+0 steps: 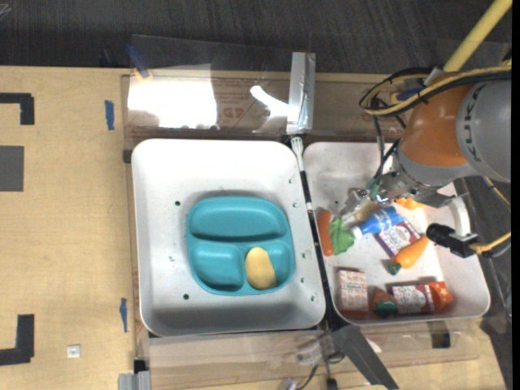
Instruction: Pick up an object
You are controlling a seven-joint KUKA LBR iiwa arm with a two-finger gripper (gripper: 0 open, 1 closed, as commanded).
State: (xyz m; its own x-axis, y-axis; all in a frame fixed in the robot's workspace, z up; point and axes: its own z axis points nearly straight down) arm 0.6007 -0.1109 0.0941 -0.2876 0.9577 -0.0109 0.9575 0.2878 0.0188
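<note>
The right bin [471,299] holds a pile of small items. My gripper [363,201] hangs low over the pile's upper left part, right above a blue and white packet [379,221]. A toy carrot with a green top [327,232] lies just left of it, against the bin's left wall. A purple and white packet [397,239] and a second orange carrot [411,253] lie to the lower right. The arm's orange band [435,132] rises behind the gripper. Nothing visibly sits between the gripper's tips.
A red and white box [352,289] and a red packet [413,297] lie along the right bin's front wall. The left bin [154,218] bears a teal divided plate [236,222] with a yellow potato-like object [260,267] in one compartment. Cables [390,96] loop behind the arm.
</note>
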